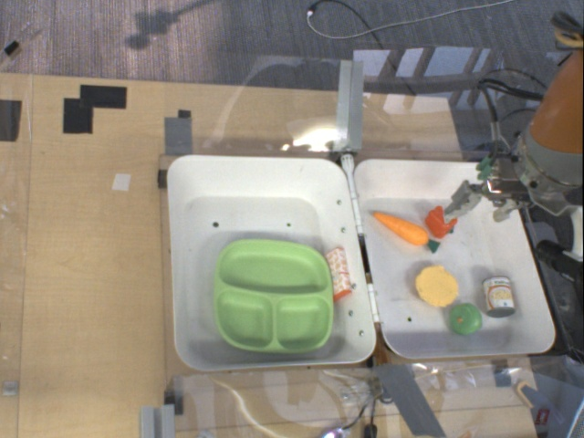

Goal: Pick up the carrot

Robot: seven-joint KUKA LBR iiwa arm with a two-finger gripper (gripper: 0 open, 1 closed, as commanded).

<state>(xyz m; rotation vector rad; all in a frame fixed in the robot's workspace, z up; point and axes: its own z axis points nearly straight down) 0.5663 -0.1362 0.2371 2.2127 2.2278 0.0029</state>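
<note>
Here the carrot [401, 229] lies in the right bin [392, 327], toward its upper left part, with its long axis slanting from a pointed tip at upper left down to a thicker end at lower right. Touching or just beside that thick end sits a small red piece [439, 222] with a bit of green below it; whether it belongs to the carrot or is a separate toy cannot be told. The gripper [467, 196] hovers just right of and a little above the carrot's thick end, over the red piece, with the arm [558, 126] coming in from the right. Whether the gripper is open or closed cannot be told from this angle. So the carrot lies to the gripper's left and slightly lower in the view, and I judge that the coming move needs a short shift that way and a wrist turn so the grasp crosses the slanted axis. Below the carrot rest a yellow round piece [436, 286], a green ball-like fruit [465, 319] and a small can [498, 296] whose label is too small to read. Left of the carrot, in the left bin [196, 190], are a green divided plate [273, 294] and a small striped packet [339, 273], its print unreadable.
</note>
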